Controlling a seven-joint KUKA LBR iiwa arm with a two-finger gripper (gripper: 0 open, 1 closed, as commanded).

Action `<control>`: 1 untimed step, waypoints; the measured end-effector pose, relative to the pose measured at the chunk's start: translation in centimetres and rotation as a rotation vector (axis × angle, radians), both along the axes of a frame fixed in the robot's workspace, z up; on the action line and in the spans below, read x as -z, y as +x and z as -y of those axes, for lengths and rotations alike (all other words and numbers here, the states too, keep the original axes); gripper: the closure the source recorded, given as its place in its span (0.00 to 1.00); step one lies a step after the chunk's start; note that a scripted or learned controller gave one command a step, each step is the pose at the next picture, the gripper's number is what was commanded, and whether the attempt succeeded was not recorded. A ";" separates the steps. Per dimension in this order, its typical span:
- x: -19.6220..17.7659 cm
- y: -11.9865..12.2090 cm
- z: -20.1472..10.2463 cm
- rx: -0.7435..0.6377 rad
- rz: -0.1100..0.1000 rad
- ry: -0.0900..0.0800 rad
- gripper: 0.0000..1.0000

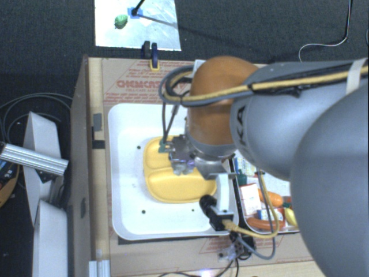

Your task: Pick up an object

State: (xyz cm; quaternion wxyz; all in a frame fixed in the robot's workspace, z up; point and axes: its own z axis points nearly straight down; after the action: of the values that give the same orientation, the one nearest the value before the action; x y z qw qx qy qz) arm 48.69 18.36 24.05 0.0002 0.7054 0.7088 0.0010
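Note:
A large yellow rounded object [173, 186] lies in the middle of the left white bin [130, 154]. My gripper [183, 161] hangs right over the object's upper right part, low in the bin. The grey wrist and the orange band above it hide the fingertips and the spot where they meet the object.
The right bin [262, 212] is mostly hidden under the arm; an orange item [275, 199], a white packet [251, 196] and other small things show in it. Cardboard surrounds the bins. The left bin's near and left floor is bare white.

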 end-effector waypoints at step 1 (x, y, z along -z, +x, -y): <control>-0.7 4.3 4.3 0.002 0.000 -0.001 1.00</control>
State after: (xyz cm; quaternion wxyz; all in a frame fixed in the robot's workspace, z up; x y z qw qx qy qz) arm 53.02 14.10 24.78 0.0005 0.7063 0.7080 0.0004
